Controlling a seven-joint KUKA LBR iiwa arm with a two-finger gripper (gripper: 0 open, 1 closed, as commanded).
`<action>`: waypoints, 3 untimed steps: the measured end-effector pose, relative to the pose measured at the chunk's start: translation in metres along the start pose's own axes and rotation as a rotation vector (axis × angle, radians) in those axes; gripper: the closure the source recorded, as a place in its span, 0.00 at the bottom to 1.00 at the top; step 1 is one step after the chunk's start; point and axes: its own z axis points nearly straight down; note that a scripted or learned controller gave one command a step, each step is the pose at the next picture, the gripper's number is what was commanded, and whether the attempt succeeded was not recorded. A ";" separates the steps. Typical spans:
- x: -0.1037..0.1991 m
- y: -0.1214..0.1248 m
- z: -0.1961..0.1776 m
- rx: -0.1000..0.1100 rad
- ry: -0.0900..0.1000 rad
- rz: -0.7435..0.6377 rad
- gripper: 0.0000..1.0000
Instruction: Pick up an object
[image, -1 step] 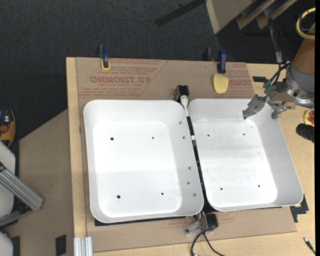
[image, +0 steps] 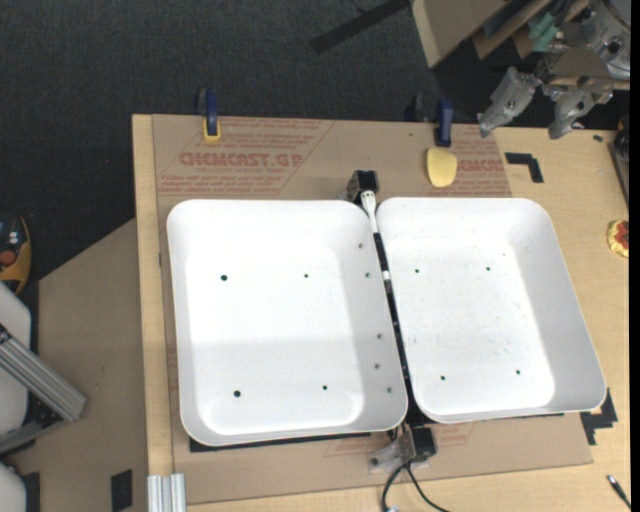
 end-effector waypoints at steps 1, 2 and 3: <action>-0.005 -0.001 0.000 0.017 -0.003 0.009 1.00; 0.057 0.017 0.119 0.035 0.002 0.005 1.00; 0.069 0.013 0.126 0.026 0.000 0.009 1.00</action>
